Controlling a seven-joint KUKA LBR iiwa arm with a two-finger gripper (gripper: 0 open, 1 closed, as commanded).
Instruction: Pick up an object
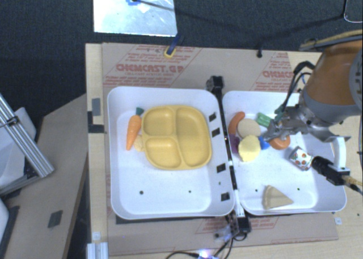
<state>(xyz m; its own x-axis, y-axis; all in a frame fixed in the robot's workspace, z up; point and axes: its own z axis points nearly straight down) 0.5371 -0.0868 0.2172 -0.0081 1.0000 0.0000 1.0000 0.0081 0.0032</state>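
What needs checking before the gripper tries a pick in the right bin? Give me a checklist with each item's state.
1. Gripper is over the right white bin: ok.
2. Targets within reach: pale yellow block and orange round piece lie right by it: ok.
3. Target stands apart from neighbours: not ok; the pile there is crowded, with the red-orange sausage shape and green piece close by.
4. Finger opening: cannot tell.
5. Easier isolated option: tan wedge lies alone: ok.
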